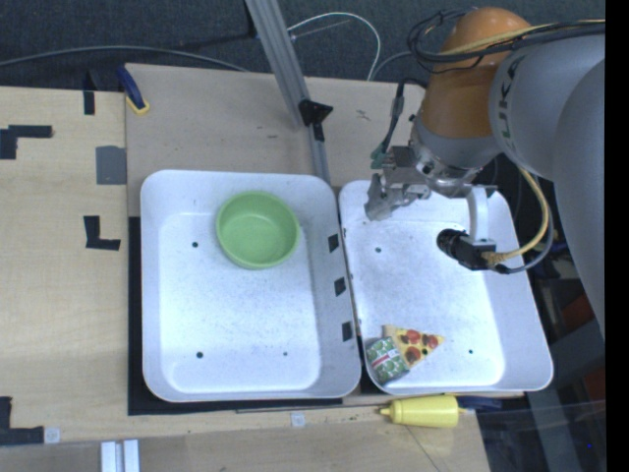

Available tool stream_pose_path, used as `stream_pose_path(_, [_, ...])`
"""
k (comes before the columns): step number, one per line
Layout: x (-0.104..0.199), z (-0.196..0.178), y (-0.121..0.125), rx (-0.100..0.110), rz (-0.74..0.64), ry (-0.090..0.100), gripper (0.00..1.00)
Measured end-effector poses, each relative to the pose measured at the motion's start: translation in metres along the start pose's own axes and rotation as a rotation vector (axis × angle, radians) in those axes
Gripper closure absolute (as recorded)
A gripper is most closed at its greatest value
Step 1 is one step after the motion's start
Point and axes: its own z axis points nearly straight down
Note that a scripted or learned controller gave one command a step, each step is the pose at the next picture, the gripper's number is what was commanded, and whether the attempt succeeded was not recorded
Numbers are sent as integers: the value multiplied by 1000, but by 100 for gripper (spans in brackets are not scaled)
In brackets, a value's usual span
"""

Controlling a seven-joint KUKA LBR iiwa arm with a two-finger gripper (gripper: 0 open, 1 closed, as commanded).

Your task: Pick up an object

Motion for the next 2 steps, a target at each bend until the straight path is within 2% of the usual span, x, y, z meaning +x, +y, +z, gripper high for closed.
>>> stream_pose_path(1, [49,10,-12,1,0,-1,100])
stream_pose_path(2, [104,-1,-18,-2,-2,0,100])
